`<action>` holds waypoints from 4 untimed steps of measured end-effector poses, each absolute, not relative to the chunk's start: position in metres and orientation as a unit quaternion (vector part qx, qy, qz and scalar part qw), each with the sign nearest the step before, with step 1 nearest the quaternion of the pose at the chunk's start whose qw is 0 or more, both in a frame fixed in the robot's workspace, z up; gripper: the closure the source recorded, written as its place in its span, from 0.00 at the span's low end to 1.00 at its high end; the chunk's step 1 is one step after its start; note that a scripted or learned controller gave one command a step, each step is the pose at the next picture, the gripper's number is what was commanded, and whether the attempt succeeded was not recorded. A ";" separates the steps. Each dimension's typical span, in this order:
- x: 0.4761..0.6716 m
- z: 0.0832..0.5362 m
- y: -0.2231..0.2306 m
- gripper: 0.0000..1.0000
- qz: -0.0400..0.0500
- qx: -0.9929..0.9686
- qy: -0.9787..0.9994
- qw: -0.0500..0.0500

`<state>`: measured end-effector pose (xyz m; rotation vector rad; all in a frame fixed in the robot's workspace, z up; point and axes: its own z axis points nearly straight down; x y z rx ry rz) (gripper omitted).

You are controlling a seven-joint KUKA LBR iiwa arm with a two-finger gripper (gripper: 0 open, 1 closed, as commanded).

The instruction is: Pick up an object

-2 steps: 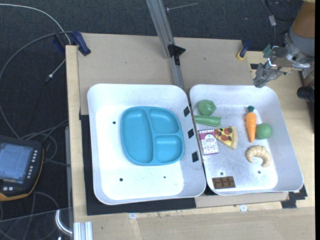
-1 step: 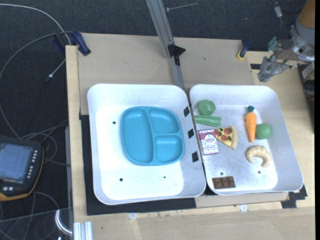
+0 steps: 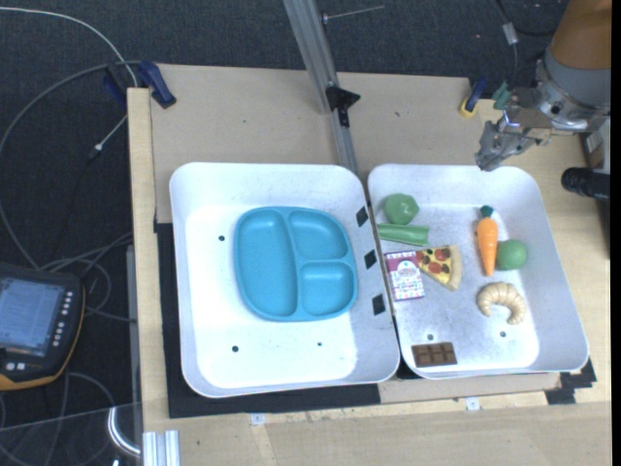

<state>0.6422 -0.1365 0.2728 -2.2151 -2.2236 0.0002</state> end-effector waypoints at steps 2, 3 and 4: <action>0.589 0.273 -0.050 1.00 0.000 -0.705 -0.709 0.002; 0.569 0.273 0.001 1.00 0.001 -0.706 -0.709 0.002; 0.540 0.255 0.051 1.00 0.001 -0.705 -0.709 0.003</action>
